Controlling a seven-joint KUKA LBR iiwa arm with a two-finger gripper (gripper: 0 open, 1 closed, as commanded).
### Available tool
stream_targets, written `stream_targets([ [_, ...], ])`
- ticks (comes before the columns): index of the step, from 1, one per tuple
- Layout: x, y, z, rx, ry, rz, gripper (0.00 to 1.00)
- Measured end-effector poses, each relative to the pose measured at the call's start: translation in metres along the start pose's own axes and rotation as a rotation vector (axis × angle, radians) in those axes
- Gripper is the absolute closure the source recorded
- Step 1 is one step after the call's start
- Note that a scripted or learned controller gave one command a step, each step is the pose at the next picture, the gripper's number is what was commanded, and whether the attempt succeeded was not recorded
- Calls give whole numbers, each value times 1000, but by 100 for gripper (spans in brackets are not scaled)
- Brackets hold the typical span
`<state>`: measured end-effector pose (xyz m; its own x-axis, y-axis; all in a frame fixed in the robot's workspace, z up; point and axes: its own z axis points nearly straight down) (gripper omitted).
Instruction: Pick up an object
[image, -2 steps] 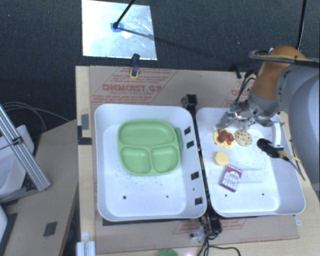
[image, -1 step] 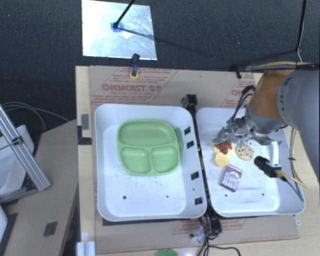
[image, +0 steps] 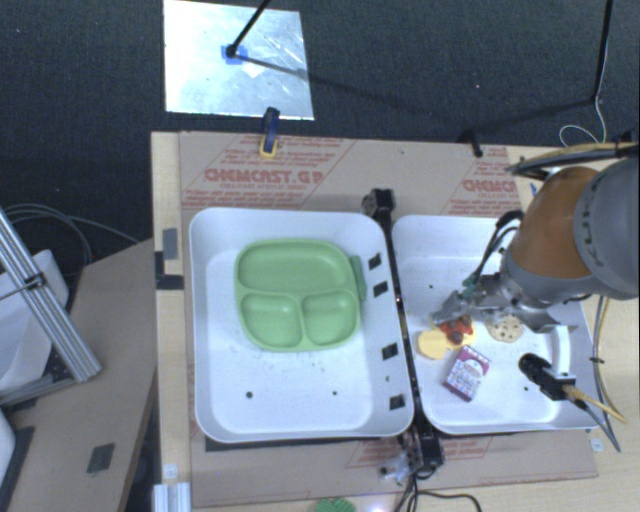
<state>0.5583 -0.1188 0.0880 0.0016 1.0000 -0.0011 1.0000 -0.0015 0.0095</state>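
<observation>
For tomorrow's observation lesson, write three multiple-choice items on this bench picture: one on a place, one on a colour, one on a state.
1. Where does the divided tray lie?
A. left bin
B. right bin
C. floor

2. What colour is that tray?
A. red
B. green
C. blue

3. Where is the pincer?
A. raised over the left bin
B. low in the right bin, at a red item
C. off the bench

Answers: 1 A, it sits inside the left bin. 2 B, it is pale green. 3 B, the arm reaches into the right bin.
</observation>
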Motion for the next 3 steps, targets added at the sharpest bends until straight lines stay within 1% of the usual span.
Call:
stream_targets([
  [1,0,4,-12,-5,-1,-2,100],
  [2,0,3,-11,-3,0,-3,0],
  [3,-74,2,-1,-3,2,-2,0],
])
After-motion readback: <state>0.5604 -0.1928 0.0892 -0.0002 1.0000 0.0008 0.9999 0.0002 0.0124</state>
